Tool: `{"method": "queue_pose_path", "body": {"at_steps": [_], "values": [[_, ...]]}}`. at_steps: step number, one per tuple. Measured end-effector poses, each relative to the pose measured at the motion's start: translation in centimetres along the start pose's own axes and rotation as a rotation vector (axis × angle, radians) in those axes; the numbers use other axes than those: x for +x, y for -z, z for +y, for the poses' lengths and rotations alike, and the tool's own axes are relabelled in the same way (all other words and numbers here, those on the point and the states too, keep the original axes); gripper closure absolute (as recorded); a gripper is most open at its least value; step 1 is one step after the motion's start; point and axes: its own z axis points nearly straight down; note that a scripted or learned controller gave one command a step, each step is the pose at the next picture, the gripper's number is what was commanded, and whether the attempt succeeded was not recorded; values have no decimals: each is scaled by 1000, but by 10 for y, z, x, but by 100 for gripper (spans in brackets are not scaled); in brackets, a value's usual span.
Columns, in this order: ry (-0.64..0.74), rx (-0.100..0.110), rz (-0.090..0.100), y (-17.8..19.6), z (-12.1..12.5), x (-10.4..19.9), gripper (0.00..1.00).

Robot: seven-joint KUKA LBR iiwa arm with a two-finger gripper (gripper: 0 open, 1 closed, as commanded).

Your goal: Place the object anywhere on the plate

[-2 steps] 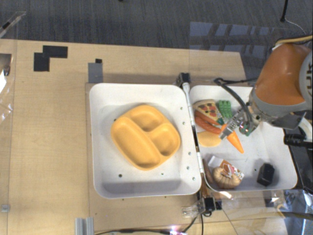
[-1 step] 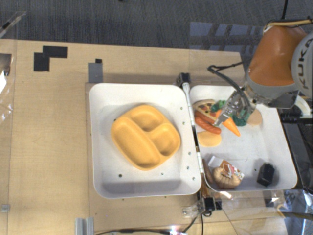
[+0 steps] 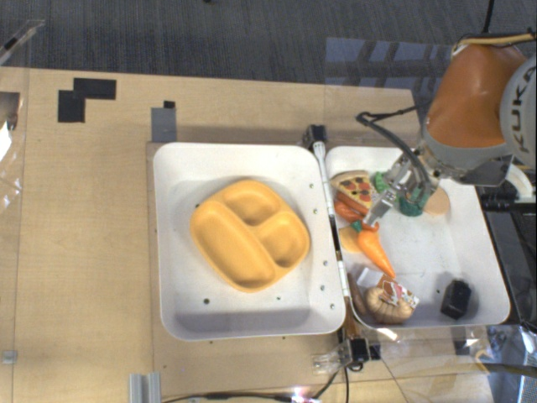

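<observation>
item: toy carrot [image 3: 375, 250], right bin [image 3: 470, 250], left of centre beside pizza slice [image 3: 352, 190]; likely light, rigid, smooth plastic, best pinched across thick orange shoulder; gripper [image 3: 379, 208] just above its green top, finger spread cannot be told; destination yellow plate [image 3: 249, 234].

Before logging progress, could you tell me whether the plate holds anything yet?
Empty: the plate's three compartments show bare yellow.
</observation>
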Motion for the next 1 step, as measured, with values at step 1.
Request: {"method": "queue_pose_path", "body": {"at_steps": [1], "values": [[334, 2, 3, -62, -20, -68, 0]]}}
